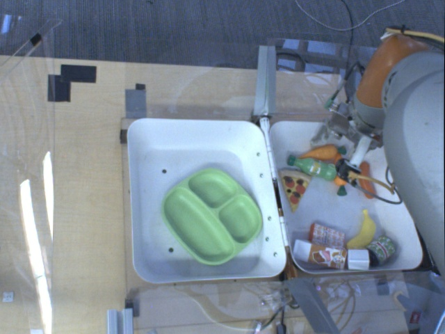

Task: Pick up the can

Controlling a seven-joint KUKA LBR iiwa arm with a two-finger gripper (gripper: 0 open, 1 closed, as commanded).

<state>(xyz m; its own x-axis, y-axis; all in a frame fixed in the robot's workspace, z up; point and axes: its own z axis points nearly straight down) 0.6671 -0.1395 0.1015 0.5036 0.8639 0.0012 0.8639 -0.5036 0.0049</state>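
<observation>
The arm (410, 117) reaches in over the far right corner of the right bin (410, 259), its gripper (356, 160) hanging low among the toys at the bin's far side. Whether the jaws are open or closed I cannot tell; the wrist hides them, and nothing can be seen held between them.

The can (380, 249) sits at the opposite end, in the near right corner of that bin, dark with a green patterned side. A banana (363, 232) lies just beside it toward the bin's middle, close enough that they may touch. A white cup (358, 259) lies on its side just to the can's left along the near wall, next to a carton (321, 255), with a red packet (327, 234) behind that.

Under the gripper are a green bottle (314, 167), a carrot (323, 152) and a small orange toy (366, 181); a pizza slice (295, 186) lies by the left wall. The left bin (139, 207) carries a green plate (212, 216).

By my judgement the pick is not yet begun in earnest: the gripper is well apart from the can. The next move calls for lifting clear of the bottle and carrot, crossing to the near right corner, and coming down with the jaws spread on the can's two free sides, since the banana, the cup and the bin wall crowd it.
</observation>
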